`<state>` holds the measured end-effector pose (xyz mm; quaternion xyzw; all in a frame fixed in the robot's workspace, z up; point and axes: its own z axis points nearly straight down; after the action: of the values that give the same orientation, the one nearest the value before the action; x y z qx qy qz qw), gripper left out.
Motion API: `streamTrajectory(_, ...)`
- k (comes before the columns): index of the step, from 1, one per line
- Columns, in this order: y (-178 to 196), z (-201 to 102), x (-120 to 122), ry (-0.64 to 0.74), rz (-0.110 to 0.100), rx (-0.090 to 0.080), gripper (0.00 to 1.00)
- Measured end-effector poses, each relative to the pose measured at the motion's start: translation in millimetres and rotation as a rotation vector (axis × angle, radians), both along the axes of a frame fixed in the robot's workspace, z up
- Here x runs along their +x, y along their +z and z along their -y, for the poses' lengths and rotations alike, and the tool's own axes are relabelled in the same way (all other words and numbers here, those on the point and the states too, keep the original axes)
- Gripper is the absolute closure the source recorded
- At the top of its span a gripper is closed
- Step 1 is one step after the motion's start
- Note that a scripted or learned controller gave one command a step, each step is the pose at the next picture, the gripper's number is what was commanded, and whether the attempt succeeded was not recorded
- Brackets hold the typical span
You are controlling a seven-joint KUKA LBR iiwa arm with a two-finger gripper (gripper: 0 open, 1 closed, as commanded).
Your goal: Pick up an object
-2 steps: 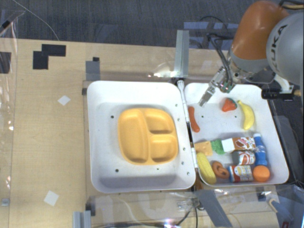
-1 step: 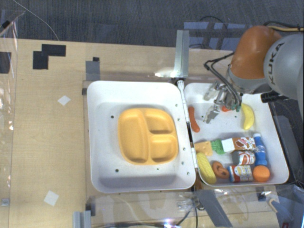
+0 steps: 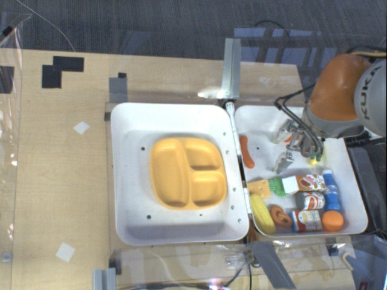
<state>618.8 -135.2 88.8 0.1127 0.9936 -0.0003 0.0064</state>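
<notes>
Nothing is lifted yet. The grey two-finger gripper (image 3: 289,145) is hanging spread apart and bare in the right white bin (image 3: 357,189), just above the heap of small toy foods (image 3: 299,201) lying at lower right. The grasp is remaining.
</notes>
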Motion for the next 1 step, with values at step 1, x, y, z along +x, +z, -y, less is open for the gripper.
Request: streamTrajectory(1, 42.5, 22.0, -27.3, -0.037, 0.001, 0.0, 0.0)
